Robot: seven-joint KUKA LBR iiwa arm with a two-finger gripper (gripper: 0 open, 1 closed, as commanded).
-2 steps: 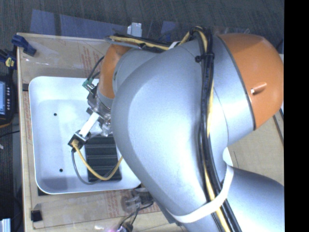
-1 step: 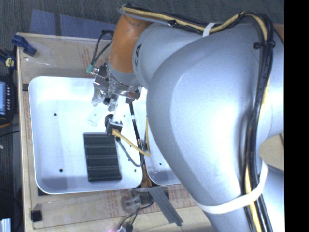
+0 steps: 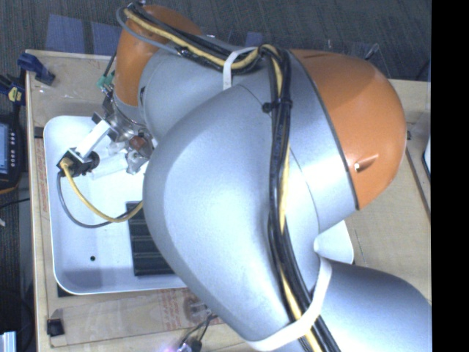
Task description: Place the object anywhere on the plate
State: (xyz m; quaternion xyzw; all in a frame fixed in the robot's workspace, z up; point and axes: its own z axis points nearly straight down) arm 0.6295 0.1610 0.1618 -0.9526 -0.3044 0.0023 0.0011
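Observation:
My arm (image 3: 278,196) looms large across the view and hides the right bin and much of the left one. Its wrist end reaches over the upper part of the left white bin (image 3: 55,196). The gripper (image 3: 117,152) sits there, low over the bin floor, amid a white bracket and a black connector (image 3: 79,160). A dark ribbed flat object (image 3: 150,248) lies on the bin floor, partly under the arm's elbow. I cannot make out a plate or any object at the gripper.
A yellow cable (image 3: 88,215) loops from the connector across the bin floor. Blue clamps (image 3: 33,66) sit at the bench's far left corner. A dark device (image 3: 11,149) stands beyond the left edge. Bare bin floor lies at the lower left.

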